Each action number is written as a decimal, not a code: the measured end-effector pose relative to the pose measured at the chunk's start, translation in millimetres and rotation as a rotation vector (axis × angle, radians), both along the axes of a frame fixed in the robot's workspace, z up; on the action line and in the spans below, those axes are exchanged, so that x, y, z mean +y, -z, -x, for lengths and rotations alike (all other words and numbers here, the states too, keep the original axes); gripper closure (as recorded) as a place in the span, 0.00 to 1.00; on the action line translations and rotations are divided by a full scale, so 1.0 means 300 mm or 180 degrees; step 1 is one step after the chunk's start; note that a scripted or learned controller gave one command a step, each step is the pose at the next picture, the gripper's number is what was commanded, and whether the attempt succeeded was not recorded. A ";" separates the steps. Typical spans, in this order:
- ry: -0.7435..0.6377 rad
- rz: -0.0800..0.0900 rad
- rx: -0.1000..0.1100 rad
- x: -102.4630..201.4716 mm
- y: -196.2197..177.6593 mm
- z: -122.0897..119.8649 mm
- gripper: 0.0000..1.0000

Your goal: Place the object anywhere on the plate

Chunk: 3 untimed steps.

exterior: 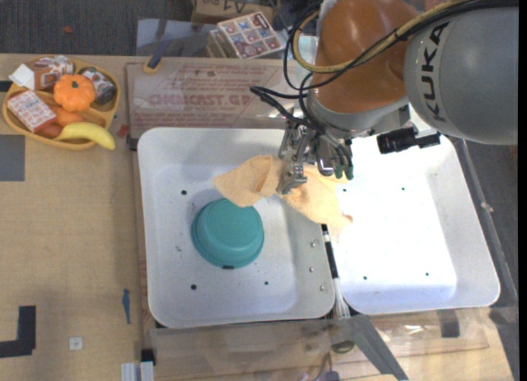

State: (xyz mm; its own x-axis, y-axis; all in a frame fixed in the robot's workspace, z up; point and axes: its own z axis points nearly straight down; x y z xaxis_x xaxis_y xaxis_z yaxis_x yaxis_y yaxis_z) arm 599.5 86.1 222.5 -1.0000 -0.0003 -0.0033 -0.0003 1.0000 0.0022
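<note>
The two-finger metal gripper (293, 175) hangs over the seam between the two shallow white bins, its fingers pointing down and set close together on the pale yellow-orange cloth (280, 187); the cloth's fabric bunches up between the fingertips, so the claw is nearly closed and has the cloth pinched. From that pinch the one cloth spreads both ways: one flap lies to the left in the left white bin (165, 165), the other drapes to the right across the bins' shared rims and just into the right white bin (428, 231). Just beside the cloth's left flap, lower in the left bin, sits one teal round plastic plate (229, 233), turned like an upside-down bowl; the cloth's edge comes very near its upper rim, but whether they touch is hard to tell. Above the gripper rise the orange band and grey body of the single arm (461, 67), with black cables looping around the wrist. Well apart, at the bench's upper left, stands one yellow dish of toy food (59, 104) holding an orange pumpkin, a yellow banana and some small packets.
</note>
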 end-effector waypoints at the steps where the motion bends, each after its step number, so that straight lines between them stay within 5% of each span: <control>1: -0.0007 0.0000 -0.0002 0.183 -0.028 0.008 1.00; 2: -0.0009 0.0003 0.0011 0.348 -0.011 0.058 1.00; 3: -0.0009 0.0002 0.0007 0.348 -0.013 0.057 0.00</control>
